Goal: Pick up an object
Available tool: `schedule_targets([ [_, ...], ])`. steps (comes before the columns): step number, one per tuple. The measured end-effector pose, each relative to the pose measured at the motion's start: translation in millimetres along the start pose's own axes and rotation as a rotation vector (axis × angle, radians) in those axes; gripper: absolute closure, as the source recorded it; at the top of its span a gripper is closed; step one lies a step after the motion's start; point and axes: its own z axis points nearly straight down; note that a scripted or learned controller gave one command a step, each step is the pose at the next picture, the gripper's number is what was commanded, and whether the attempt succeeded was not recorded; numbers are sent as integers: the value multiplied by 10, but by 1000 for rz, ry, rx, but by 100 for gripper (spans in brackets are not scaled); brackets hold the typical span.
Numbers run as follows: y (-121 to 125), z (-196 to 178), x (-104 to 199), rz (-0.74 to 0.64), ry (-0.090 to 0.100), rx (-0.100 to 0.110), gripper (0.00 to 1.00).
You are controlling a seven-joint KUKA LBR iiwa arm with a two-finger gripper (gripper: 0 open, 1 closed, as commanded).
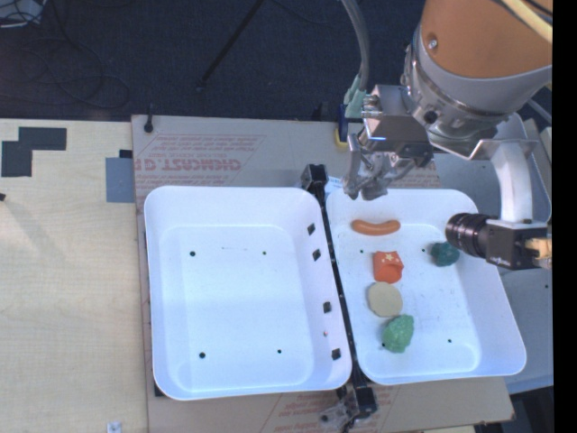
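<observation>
Five small objects lie in the right bin [487,350]. An orange-brown sausage [375,226] rests near its far edge. Below it come a red block [388,263], a pale tan disc [385,299] and a green lump [398,332]. A dark teal lump [443,253] sits toward the right side. My gripper [368,185] hangs over the far-left corner of the right bin, just above and behind the sausage. I see nothing between its fingers.
The left bin [171,215] stands beside the right one, joined by a black clip strip [326,269]. A black cylindrical camera [480,235] on a white bracket juts in at the right bin's right side. Cardboard [225,156] lies under both bins.
</observation>
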Motion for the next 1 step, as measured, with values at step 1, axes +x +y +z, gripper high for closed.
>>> schedule_targets([
  [1,4,7,734,-3,0,2,100],
])
